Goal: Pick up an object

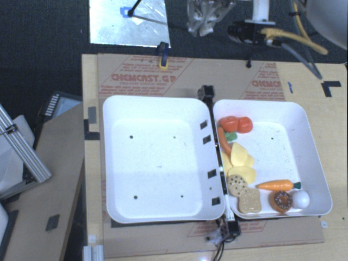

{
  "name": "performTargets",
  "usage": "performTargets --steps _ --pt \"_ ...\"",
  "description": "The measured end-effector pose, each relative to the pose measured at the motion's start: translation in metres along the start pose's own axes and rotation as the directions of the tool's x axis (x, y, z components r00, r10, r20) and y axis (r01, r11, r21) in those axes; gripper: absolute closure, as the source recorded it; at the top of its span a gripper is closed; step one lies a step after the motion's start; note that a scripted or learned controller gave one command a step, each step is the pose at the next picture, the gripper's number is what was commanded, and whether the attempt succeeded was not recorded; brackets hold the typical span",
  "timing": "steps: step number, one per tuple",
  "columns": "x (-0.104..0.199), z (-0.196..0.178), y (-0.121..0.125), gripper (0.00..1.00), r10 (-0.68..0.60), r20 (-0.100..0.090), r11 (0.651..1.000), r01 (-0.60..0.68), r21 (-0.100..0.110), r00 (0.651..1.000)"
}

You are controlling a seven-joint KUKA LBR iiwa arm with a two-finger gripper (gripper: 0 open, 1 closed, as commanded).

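My gripper (202,22) hangs high above the bench's far edge, behind the two bins and well away from every object. The right bin (283,145) holds the toy food along its left and front sides. A red tomato (238,124) lies at the back, with an orange sausage-like piece (223,141) and a small green piece (232,137) beside it. Yellow chips (241,157) lie in the middle. Toward the front are a cookie (236,185), a slice of toast (249,201), a carrot (277,185), a doughnut (283,201) and a white egg (300,199).
The left bin (157,162) sits beside the right one, joined by black clips (209,140). A shiny metal sheet (128,15) lies at the back left, and a blue and yellow clamp (162,56) stands on the board's far edge. Cables (288,37) trail at the top right. A metal frame (22,151) stands at the left.
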State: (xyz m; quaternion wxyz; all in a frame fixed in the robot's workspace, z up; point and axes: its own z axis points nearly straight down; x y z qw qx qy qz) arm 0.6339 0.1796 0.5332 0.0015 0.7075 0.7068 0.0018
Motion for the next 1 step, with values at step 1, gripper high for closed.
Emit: performTargets --steps 1 --pt "0.0431 0.1692 -0.0185 1.00 -0.007 0.004 1.000 0.007 0.020 1.000"
